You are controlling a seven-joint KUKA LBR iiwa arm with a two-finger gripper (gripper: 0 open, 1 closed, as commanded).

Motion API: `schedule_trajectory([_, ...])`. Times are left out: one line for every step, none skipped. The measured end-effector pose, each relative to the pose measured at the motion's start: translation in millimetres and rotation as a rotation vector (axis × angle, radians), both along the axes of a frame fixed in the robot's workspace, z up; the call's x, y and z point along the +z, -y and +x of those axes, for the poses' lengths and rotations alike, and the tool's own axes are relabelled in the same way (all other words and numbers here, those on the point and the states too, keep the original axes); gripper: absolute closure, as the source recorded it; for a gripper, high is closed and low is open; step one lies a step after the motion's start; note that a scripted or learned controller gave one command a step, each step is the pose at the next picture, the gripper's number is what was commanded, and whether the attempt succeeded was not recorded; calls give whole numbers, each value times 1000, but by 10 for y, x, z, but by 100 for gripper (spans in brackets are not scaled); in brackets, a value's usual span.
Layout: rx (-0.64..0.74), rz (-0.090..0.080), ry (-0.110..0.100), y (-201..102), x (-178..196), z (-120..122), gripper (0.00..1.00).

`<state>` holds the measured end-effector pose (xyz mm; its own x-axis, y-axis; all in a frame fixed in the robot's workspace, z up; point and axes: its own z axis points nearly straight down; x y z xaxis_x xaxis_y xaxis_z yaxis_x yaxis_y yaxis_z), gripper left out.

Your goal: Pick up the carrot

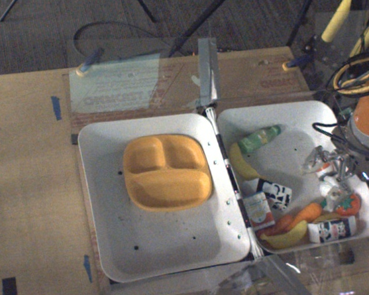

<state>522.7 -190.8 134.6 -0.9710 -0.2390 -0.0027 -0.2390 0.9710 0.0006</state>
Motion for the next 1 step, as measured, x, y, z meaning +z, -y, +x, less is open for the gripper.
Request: schedule_trajectory([209,3,5,66,-309,533,0])
